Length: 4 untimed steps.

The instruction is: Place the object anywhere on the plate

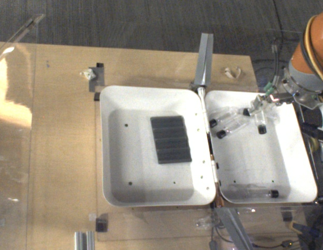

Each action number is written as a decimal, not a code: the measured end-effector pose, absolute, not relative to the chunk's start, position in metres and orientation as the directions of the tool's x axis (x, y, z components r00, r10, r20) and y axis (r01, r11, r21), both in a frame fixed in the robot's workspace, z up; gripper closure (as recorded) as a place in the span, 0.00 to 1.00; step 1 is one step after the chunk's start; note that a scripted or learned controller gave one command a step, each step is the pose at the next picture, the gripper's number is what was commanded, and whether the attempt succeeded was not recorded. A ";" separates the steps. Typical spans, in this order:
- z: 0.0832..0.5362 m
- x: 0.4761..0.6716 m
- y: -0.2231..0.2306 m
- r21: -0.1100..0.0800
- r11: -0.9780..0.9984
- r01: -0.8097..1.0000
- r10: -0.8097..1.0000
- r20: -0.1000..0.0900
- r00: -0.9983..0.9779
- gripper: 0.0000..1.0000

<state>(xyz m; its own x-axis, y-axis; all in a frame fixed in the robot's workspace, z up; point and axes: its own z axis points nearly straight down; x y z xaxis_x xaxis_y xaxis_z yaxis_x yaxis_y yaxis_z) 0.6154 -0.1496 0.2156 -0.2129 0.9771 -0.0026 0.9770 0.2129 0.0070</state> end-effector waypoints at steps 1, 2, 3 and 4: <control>0.119 0.662 -0.099 0.040 0.185 0.982 0.983 -0.013 -0.185 1.00; 0.187 0.671 -0.013 0.008 0.587 0.809 0.809 -0.005 -0.587 1.00; 0.187 0.670 0.050 0.007 0.845 0.535 0.535 -0.007 -0.845 1.00; 0.207 0.648 0.117 0.006 0.965 0.263 0.263 -0.008 -0.965 1.00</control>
